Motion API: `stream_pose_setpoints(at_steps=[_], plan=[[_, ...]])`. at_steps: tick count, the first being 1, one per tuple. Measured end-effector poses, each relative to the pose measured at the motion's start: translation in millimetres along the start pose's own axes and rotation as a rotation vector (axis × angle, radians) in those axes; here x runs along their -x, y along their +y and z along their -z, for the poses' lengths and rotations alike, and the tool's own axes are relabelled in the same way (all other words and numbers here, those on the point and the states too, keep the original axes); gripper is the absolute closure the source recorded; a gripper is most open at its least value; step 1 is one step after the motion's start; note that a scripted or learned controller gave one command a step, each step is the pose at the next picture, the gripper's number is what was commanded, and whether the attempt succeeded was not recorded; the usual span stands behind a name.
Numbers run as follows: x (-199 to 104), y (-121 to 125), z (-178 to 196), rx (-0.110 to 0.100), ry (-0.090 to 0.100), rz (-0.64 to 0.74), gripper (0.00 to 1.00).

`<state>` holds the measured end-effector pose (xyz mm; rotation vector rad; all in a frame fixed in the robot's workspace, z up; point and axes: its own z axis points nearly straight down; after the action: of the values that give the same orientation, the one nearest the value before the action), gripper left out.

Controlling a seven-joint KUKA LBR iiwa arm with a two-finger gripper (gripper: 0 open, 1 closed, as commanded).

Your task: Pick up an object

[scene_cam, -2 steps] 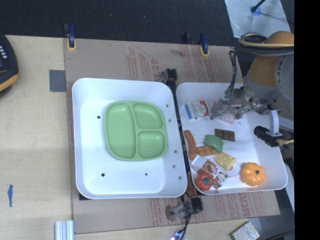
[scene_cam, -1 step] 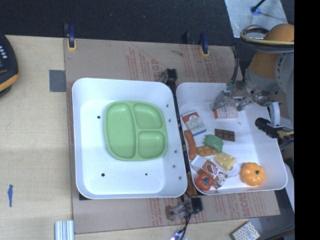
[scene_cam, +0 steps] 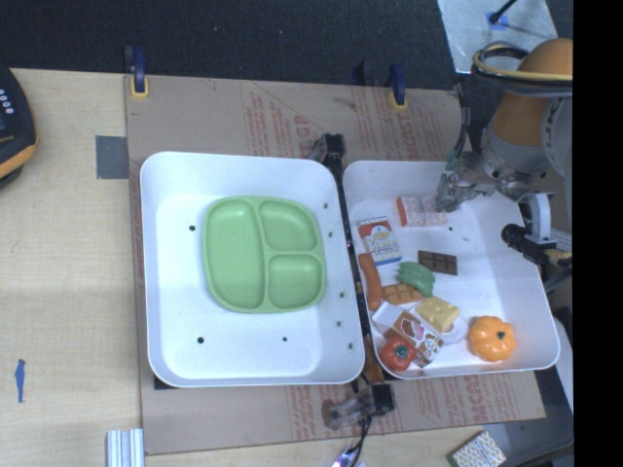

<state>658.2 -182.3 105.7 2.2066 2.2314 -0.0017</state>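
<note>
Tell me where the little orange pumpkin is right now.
The orange pumpkin sits in the right bin, near its front right corner, right of the yellow wedge and well below the gripper.

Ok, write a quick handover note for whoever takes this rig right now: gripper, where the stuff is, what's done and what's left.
Gripper: low in the right bin, at its upper edge beside the small pink-and-white packet; nothing seen between its fingers.
Right bin contents: packet, chocolate bar, orange pumpkin, tomato, all lying loose.
Left bin: green divided plate.
Done: nothing picked yet.
Left: grasp one object and lift it.
</note>
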Motion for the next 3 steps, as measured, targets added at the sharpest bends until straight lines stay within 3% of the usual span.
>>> stream_pose_setpoints(at_steps=[1, 2, 3], plan=[[-0.8, -0.8, -1.7, -0.003, 0.001, 0.002, 0.0], [-17.4, -72.0, -14.8, -0.012, 0.005, -0.009, 0.0], [3.6, -96.5, -13.9, -0.008, 0.003, -0.007, 0.0]])
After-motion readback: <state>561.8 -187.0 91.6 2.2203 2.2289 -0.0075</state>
